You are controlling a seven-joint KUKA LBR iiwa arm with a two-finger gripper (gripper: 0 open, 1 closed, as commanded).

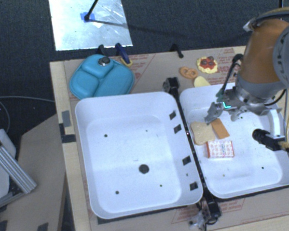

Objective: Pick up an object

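- Gripper [215, 113] sits low in your right bin [246, 178], just above the tan slice [201, 132] and orange stick [220, 128]; whether it grips anything, you cannot tell.
- Beside them lies the red-patterned packet [220, 149].
- Left bin [127, 104] adjoins.

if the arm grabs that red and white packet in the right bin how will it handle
The red and white packet lies flat on the right bin floor, so it probably won't roll or tip. It looks thin and likely light, so fingers may struggle to get under its edges. It sits close to the tan slice, which a push could nudge.
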